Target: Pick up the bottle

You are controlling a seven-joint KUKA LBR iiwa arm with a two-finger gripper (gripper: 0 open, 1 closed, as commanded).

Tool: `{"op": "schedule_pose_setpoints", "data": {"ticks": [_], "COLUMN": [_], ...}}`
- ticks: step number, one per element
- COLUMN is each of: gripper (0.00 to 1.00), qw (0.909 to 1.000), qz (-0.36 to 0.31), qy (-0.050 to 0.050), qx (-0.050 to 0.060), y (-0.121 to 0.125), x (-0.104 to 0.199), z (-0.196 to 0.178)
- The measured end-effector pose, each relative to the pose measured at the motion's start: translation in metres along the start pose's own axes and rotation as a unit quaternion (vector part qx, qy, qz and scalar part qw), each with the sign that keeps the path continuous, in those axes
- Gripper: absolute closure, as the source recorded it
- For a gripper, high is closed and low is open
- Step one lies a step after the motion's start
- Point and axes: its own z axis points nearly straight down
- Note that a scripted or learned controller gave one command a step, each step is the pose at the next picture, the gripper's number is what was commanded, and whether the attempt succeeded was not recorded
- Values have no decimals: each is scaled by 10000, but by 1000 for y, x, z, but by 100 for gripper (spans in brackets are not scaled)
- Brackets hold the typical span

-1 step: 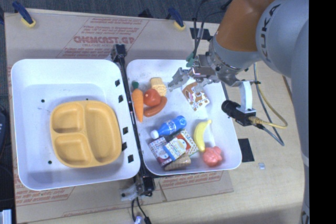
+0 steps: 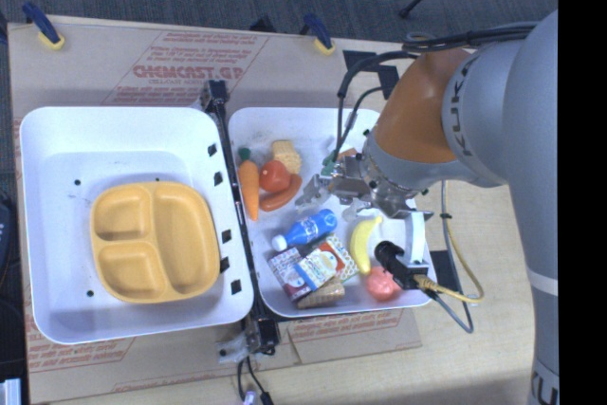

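A: Camera view, bottle position?
B: Bottle (image 2: 305, 230) lies flat in the right bin (image 2: 248, 123), long axis slanting from lower left to upper right, just below-left of the gripper (image 2: 334, 181)

A: Claw state?
B: Cannot tell; nothing visibly held

- You get even, diffuse light from overhead; nothing blown out.
- Left bin (image 2: 38, 204): soft grey shading along its inner walls; the yellow tray (image 2: 152, 239) inside casts almost no shadow.
- Right of that bin, the arm (image 2: 446, 109) shows a mild sheen on its orange band and darkens the bin below it.
- Focus is soft overall; print on the cardboard above the left bin is hard to read.
- Carpet beyond the left bin reads dim.
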Motion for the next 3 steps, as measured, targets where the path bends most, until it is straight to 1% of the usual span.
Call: {"op": "schedule_pose_setpoints", "data": {"ticks": [1,2,3], "gripper": [0,100,100], "qw": [9680,9684,9545], "qz": [2508,2493,2983], "qy": [10,23,12], "qx": [-2,-3,1], "y": [-6,-4,-46], "x": [-16,-15,-4], "z": [72,61,-21]}}
